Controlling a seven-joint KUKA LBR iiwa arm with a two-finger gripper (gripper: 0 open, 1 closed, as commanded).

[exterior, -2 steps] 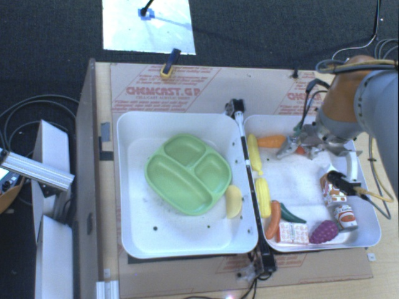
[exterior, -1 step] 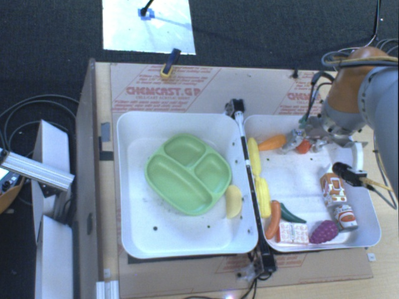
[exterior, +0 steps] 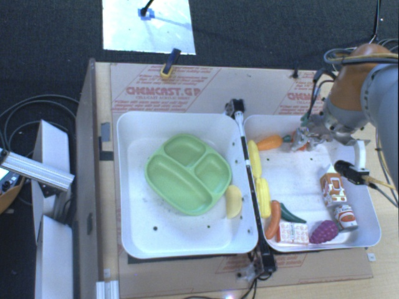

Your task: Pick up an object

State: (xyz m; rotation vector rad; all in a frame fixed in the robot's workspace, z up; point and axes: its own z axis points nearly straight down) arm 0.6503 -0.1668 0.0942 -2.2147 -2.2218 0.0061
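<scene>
Two-finger gripper [exterior: 303, 139] is low at the far edge of the right shallow white bin [exterior: 372, 220], finger spread can't tell, too small and blurred. Something orange-red sits right at its tip, unclear if gripped. Likeliest target: orange toy carrot [exterior: 270, 143], just left of the gripper, lying loose by the bin wall. Well nearer the camera from the gripper: orange-and-white carton [exterior: 334, 189], purple toy grape bunch [exterior: 324, 231]. Far left of it, green divided plastic plate [exterior: 188, 174] in the left white bin [exterior: 128, 229]. Approach looks like a corner pick.
</scene>
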